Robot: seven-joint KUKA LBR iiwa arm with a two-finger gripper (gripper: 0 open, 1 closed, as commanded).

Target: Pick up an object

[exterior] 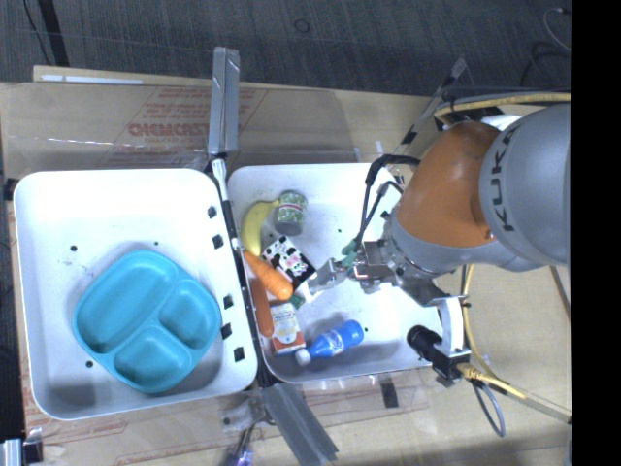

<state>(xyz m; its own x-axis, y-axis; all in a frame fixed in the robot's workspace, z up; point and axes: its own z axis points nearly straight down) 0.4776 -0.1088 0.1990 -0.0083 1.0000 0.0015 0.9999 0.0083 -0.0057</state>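
Gripper [328,272] low in right bin [330,178]; open or closed: cannot tell. Cow-print carton [287,258] just beside its tip, carrot [270,277] beyond, blue bottle [333,342] below. Risk: 3 crowded items, tip may nudge carton instead of seating.

I see a divided tray [147,320] lying alone in the left bin [58,212]. In the right bin [335,178], a banana [254,227], a carrot [269,277] and a carton [284,327] crowd its left wall, with a can [290,212] behind them and a bottle [333,341] along the front. The arm [475,192] hangs over that bin's right side.
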